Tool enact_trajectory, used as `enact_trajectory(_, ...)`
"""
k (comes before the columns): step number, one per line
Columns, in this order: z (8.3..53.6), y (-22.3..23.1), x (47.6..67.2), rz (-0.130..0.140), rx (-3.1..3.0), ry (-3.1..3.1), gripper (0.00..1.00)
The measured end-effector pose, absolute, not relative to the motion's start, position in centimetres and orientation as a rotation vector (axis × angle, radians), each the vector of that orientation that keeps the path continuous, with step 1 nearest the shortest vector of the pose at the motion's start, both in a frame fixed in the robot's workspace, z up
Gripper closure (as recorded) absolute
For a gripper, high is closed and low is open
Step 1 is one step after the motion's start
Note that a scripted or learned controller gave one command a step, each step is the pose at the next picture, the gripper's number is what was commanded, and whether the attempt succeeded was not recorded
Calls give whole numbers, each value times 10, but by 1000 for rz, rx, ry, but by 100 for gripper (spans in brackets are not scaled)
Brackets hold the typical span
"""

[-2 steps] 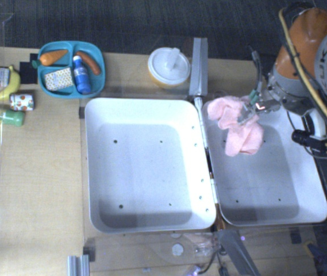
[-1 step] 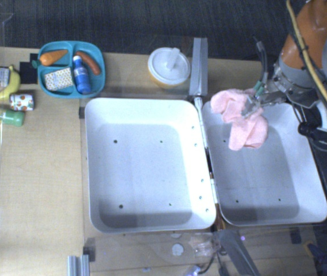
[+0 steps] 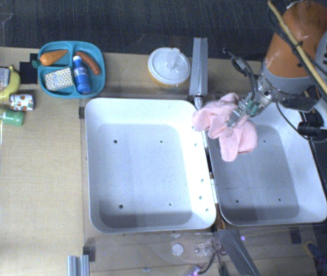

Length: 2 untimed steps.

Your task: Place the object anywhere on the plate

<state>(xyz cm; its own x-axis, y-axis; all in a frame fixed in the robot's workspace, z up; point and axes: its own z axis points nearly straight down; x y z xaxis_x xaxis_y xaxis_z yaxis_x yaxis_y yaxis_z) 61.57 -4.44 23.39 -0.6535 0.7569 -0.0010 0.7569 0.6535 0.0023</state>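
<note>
Arm: the grey arm (image 3: 301, 56) with its orange band comes in from the right, over the far end of the right bin.
Gripper: the gripper (image 3: 245, 110) points down and leftward into a pink cloth; its fingers look pinched on a fold of the fabric, so it reads as grasping the cloth.
Pink cloth: the pink cloth (image 3: 227, 125) is bunched up at the far left corner of the right bin; one part lies over the divide between the two bins, another flap hangs down onto the right bin's floor.
Right bin: the right bin (image 3: 278, 194) is white and shallow; apart from the cloth its floor shows bare grey-white with a few small dark dots.
Left bin: the left bin (image 3: 140, 171) is white and shallow, touching the right bin along its edge.
Bench, far left: a blue divided tray (image 3: 96, 59) holds toy food, an orange carrot-like piece, a blue bottle, a reddish sausage shape.
Bench, left edge: a yellow banana (image 3: 11, 83), a small can (image 3: 22, 102) and a green bottle (image 3: 2, 116) lie near one another.
Bench, far middle: a round white lid on a yellow container (image 3: 169, 66) sits behind the bins, just beside an upright grey metal post (image 3: 199, 68).
Plate: I cannot tell which item serves as the plate.
</note>
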Motion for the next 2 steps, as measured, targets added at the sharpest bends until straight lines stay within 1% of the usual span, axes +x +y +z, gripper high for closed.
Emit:
enact_trajectory(1,220,2,592,2,709,3060,100)
enact_trajectory(2,226,52,562,3,87,3140,100)
